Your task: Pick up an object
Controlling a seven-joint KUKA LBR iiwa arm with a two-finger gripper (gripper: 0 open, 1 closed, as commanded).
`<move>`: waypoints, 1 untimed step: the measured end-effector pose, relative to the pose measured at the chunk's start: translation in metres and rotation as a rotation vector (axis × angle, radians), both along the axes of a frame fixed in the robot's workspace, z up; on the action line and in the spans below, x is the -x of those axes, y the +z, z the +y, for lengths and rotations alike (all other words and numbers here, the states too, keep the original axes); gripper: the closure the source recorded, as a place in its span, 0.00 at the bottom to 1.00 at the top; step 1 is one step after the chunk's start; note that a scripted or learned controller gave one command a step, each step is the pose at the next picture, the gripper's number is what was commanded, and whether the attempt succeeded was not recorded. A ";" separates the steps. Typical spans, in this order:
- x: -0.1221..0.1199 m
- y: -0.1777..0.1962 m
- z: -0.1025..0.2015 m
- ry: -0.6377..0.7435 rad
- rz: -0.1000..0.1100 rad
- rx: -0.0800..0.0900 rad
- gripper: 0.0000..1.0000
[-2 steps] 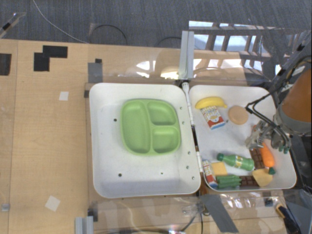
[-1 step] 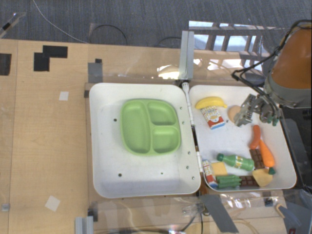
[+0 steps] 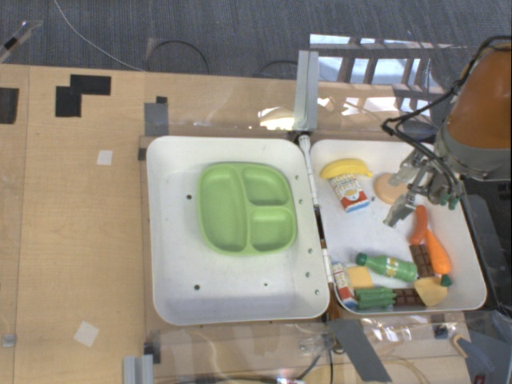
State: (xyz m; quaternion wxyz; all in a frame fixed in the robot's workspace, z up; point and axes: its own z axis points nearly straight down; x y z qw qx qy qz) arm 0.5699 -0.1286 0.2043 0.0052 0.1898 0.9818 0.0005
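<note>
Lettering on the red-and-white carton [image 3: 350, 191] near the right bin's [image 3: 477, 294] far edge looks unreadable; gripper [image 3: 410, 202] hangs beside it, fingers spread, holding nothing.

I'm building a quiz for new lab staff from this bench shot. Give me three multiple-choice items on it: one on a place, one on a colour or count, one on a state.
1. Where does the green divided plate lie?
A. in the left bin
B. in the right bin
C. on the bare bench

2. How many compartments does that plate have?
A. two
B. three
C. five

3. How does the green bottle rest in the right bin?
A. standing upright
B. lying on its side
C. propped on the banana

Answers:
1 A, the plate sits in the middle of the left bin.
2 B, one long section plus two smaller ones.
3 B, its length runs flat along the bin floor, far from the banana.
</note>
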 end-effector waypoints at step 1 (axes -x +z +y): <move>-0.046 -0.098 0.034 0.096 -0.014 0.003 0.00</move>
